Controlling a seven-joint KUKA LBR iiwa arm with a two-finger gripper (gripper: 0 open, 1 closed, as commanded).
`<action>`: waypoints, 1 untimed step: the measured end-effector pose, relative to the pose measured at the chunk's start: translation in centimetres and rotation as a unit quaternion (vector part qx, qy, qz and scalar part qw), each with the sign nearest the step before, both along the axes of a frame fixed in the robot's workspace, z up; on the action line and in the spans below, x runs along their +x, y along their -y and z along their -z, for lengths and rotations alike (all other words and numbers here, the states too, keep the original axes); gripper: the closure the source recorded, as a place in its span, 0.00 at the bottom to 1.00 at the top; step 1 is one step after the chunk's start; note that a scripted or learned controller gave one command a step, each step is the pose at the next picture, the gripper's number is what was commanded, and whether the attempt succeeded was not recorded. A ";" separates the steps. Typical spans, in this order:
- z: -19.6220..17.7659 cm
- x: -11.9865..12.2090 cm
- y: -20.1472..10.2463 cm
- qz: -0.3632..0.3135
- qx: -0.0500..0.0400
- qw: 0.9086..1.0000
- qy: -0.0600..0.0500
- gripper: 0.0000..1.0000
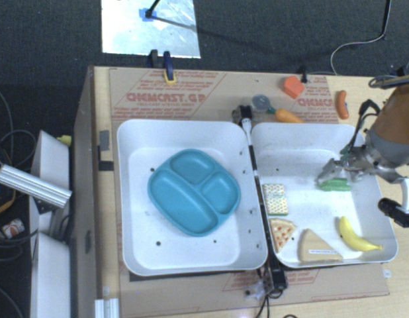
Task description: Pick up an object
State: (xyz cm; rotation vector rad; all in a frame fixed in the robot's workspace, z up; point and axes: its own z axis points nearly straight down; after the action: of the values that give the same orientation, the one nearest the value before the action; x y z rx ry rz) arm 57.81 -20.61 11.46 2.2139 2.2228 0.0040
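Four foods (pixel 314 246) near open pincer (pixel 332 171) above green item (pixel 335 185).

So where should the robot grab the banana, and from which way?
Across its thick middle, coming straight down from above. The banana lies flat in the right bin, its curve bowing toward the rim, so fingers should close across the narrow width. The sandwich wedge sits apart on its left.

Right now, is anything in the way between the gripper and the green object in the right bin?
Nothing visible. The gripper sits right above the green object, with the cracker and banana lying well apart.
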 end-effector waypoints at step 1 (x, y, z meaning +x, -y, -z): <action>-6.8 -0.8 0.1 0.000 0.000 1.000 0.000 0.00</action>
State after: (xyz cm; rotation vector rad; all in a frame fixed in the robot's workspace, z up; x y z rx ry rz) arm 56.99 -20.67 18.22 2.2137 2.2235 0.0026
